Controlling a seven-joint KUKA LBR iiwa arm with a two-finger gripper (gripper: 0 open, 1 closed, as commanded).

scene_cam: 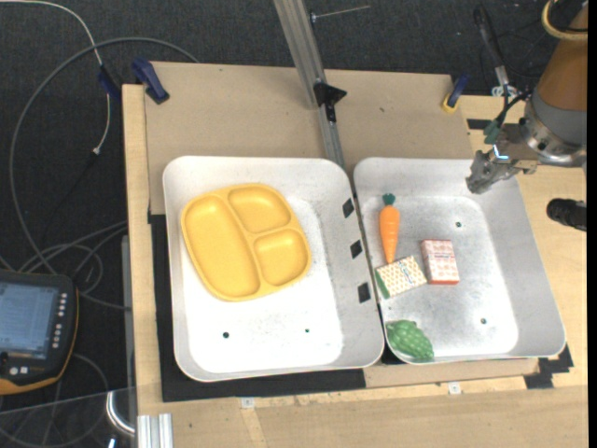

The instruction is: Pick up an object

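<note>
Jaws: I am seeing the two-finger gripper (480, 177) hanging at the upper right rim of the right-hand shallow white bin (522, 250); I cannot tell how wide it is standing, and nothing is showing between its tips.
Arm: the grey arm with the orange band (569, 82) is reaching in from the right, holding off at the bin's edge, which I am reading as a staging pose before a descent.
Nearest candidate: a small red and white box (440, 261) is lying flat mid-bin, well apart from the gripper.
Other candidates: an orange toy carrot with a green top (389, 230) is lying lengthwise; a cream patterned packet (402, 275) is lying just below it, tilted; a green leafy toy (410, 341) is resting at the near rim.
Left bin: a yellow three-compartment plastic plate (245, 241) is sitting in the left-hand white bin (280, 343).
</note>
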